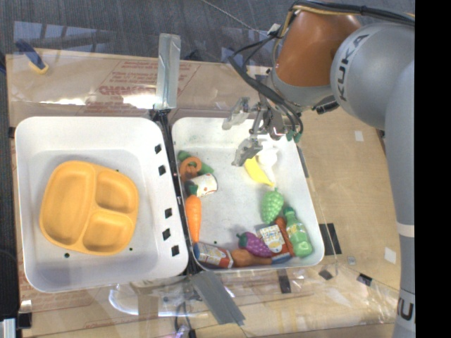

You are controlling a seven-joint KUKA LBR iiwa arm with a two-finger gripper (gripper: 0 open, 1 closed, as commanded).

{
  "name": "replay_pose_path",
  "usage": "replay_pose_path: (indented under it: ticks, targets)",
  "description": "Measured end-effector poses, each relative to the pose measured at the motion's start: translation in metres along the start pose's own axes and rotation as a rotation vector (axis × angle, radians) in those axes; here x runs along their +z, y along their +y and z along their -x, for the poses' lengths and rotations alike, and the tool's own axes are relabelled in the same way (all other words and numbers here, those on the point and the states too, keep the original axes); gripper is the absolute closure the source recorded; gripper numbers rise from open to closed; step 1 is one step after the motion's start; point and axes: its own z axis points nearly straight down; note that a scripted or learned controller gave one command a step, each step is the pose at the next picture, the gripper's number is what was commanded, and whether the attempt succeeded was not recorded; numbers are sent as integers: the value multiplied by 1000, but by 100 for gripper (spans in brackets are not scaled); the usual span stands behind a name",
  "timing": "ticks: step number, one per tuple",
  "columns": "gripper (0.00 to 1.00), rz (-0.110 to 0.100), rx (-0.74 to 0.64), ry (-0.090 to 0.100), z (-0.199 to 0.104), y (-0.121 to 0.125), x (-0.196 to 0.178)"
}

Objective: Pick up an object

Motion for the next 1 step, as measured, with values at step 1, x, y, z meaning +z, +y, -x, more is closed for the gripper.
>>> replay_pose_path:
  ticks: [1]
  targets:
    - [0,3,-48,6,5,-48,77]
